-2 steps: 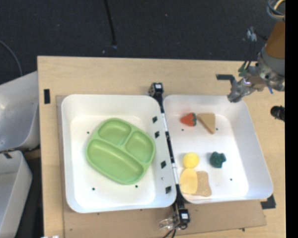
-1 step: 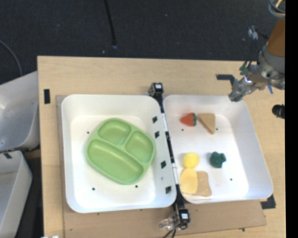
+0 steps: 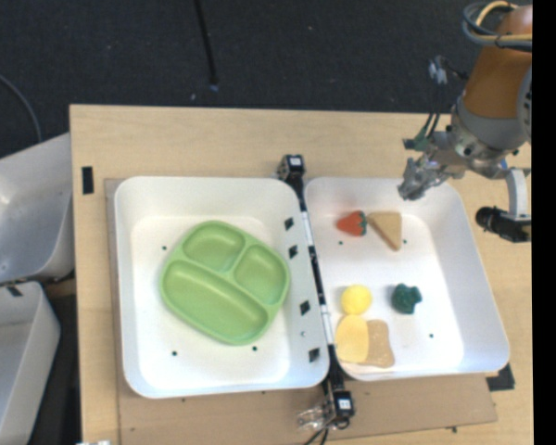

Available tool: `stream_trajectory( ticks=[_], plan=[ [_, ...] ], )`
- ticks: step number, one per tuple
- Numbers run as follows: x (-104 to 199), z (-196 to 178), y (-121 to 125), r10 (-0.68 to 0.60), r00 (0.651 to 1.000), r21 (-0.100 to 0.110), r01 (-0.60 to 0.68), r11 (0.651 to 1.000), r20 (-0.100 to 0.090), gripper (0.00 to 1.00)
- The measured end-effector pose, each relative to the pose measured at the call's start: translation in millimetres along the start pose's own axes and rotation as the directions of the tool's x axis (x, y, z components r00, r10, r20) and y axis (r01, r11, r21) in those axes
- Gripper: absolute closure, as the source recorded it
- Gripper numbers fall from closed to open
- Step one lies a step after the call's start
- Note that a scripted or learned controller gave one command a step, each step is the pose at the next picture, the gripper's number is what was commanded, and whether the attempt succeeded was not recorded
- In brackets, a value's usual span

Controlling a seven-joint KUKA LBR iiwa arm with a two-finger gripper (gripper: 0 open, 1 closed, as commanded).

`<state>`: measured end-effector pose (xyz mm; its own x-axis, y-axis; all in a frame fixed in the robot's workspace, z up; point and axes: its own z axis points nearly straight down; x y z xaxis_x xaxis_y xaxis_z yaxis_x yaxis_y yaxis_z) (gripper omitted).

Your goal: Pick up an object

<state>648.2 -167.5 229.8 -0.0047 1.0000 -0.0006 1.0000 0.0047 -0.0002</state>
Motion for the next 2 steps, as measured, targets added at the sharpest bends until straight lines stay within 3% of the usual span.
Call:
stream_trajectory(
  ticks=[2],
  plan=[
    [113, 8, -27, -0.001, 1.000, 0.001, 0.001, 1.000, -0.001, 1.00]
  ],
)
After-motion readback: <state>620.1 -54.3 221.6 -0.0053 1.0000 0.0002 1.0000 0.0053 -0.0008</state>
